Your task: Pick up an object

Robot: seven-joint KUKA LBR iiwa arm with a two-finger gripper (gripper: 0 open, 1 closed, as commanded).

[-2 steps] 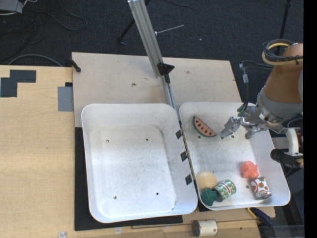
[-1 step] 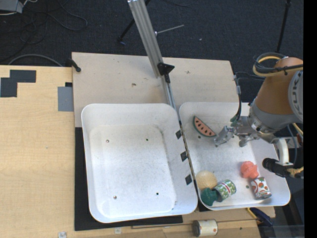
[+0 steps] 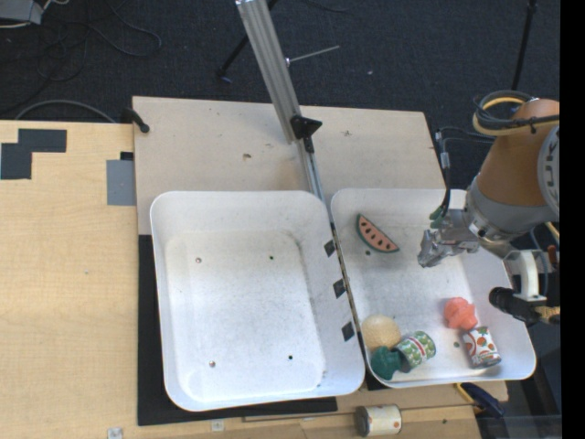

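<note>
The nearest candidate for picking is the watermelon-slice toy, red with a green rind (image 3: 377, 235), lying flat in the right-hand white bin (image 3: 352, 210), toward its far left corner. It lies just to the left of the gripper (image 3: 435, 252) and slightly farther back, apart from it. Its long axis runs on a diagonal, from the bin's far left down toward the middle, with the curved green rind facing the near side.

Whether the gripper's tips are spread or closed I cannot tell; nothing is seen between them. It hangs over bare bin floor near the right wall.

Along the near edge of the same bin lie a round orange-red soft lump (image 3: 461, 313), a small red-and-white printed can (image 3: 481, 346), a green-banded can (image 3: 417, 348), a pale yellow ball (image 3: 380, 330) and a dark teal lump (image 3: 387, 363). These lie well apart from the gripper.

The left-hand white bin (image 3: 183, 236) sits alongside.
</note>
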